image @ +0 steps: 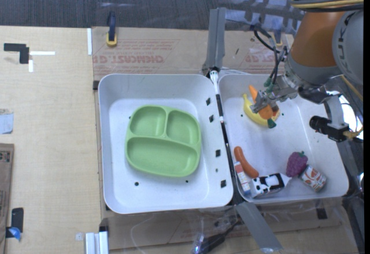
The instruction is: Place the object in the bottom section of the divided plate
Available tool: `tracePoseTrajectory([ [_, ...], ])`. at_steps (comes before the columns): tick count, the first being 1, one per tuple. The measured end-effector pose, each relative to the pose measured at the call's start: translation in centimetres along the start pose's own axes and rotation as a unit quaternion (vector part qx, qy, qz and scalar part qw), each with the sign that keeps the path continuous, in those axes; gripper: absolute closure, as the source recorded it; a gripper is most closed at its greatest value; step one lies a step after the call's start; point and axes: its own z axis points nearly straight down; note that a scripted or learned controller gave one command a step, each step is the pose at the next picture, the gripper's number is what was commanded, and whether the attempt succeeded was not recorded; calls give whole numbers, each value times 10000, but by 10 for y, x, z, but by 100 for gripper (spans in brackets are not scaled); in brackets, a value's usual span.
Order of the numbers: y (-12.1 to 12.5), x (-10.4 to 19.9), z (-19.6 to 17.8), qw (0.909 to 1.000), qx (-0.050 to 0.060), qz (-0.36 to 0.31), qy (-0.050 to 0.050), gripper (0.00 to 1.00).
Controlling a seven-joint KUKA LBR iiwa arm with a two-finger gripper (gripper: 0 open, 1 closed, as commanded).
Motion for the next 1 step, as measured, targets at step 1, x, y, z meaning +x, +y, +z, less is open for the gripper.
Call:
tracePoseTrajectory([
  [1, -24, 101, 0, 9817, 14, 1906, 4, 100],
])
